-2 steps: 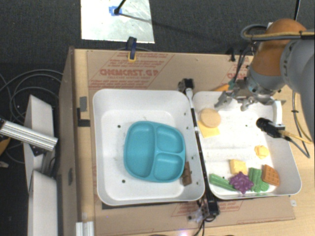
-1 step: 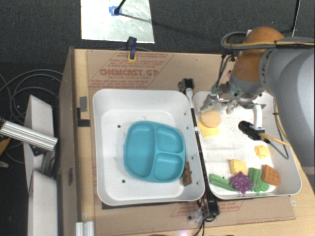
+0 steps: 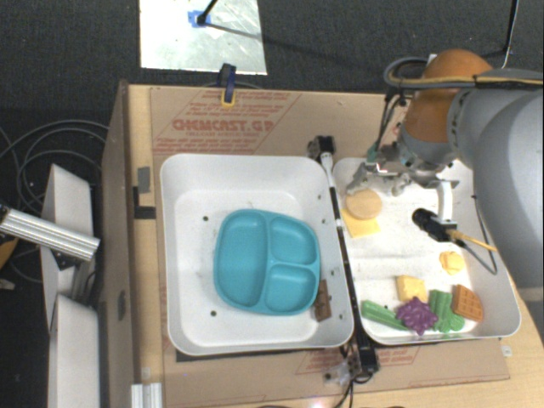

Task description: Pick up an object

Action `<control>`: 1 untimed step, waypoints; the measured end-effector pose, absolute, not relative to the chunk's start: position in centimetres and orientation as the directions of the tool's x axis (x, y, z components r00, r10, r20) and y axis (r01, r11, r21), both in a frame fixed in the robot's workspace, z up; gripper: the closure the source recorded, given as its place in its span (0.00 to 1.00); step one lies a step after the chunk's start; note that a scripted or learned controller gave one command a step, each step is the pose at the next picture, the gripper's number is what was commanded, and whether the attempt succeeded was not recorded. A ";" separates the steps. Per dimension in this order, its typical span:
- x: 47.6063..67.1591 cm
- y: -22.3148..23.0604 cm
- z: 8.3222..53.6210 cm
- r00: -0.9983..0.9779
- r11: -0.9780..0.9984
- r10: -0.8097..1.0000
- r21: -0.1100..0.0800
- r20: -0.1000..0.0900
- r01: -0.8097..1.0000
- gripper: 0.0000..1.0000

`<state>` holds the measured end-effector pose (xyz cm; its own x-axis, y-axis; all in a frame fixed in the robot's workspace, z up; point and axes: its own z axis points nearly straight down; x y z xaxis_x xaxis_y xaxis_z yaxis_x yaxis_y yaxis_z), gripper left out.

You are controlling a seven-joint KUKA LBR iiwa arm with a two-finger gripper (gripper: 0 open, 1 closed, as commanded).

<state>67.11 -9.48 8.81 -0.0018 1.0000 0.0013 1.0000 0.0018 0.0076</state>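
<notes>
My jaws hang over the upper left corner of the right bin [image 3: 497, 317], and from this slant I cannot tell how far open they are or whether anything sits between them. Just below them, toward the lower left, a round tan disc [image 3: 365, 203] lies on the bin floor, overlapping a flat yellow slice [image 3: 360, 226]; I cannot tell whether I touch the disc. Further down the frame a small yellow piece [image 3: 452, 262] lies on its own. Along the bin's lower edge, well apart from me, crowd a yellow block [image 3: 410, 288], a purple bunch of grapes [image 3: 416, 314], a green pod [image 3: 380, 314], a second green piece [image 3: 443, 306] and an orange waffle [image 3: 466, 303]. The left bin [image 3: 191, 185] holds a teal divided plate [image 3: 266, 262], with a small brown piece [image 3: 323, 301] at its lower right wall. Both bins rest on a cardboard sheet [image 3: 255, 113] that covers the tabletop and bears red print reading "CHEMCAST"; the smaller lines are too fine to read. Beyond it is a dark floor [image 3: 59, 49], with a shiny silver sheet [image 3: 204, 28] at the upper middle, black cables [image 3: 42, 147] at the left and a metal rail [image 3: 51, 232] beneath them.
</notes>
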 end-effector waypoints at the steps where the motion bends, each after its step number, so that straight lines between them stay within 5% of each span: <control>1: 67.0 -9.3 9.0 -0.002 0.002 1.000 0.014 -0.001 1.000 0.00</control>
